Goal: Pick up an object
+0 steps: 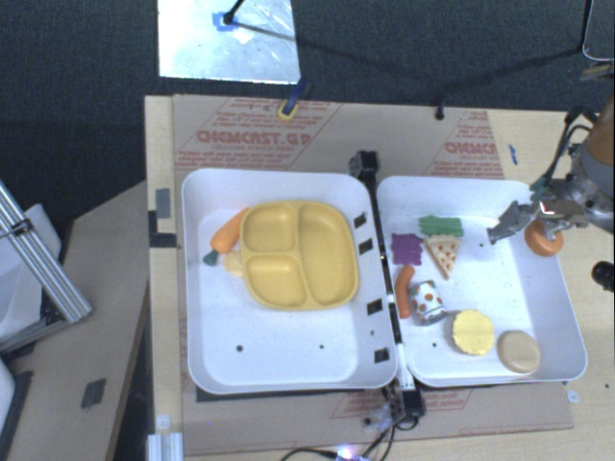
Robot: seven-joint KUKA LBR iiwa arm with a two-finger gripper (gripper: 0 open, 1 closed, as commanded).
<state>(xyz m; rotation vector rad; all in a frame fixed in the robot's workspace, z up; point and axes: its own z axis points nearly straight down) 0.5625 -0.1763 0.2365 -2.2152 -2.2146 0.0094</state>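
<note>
The tool (506,224) hangs over the upper right part of the right bin (562,301), its fingers reaching out toward the bin's middle; whether they are spread or pressed together cannot be told from this slant, and nothing shows between them. The nearest candidates lie just ahead of its tips: a green toy (441,226), with a pizza slice (443,254) just below it and a purple piece (406,250) beyond. The slice's long axis runs away from the green toy, point downward. Directly behind the tool, at the bin's edge, sits an orange round piece (545,241), likely nearest of all. A yellow disc (473,332) and a tan disc (519,351) lie well below the tool.
</note>
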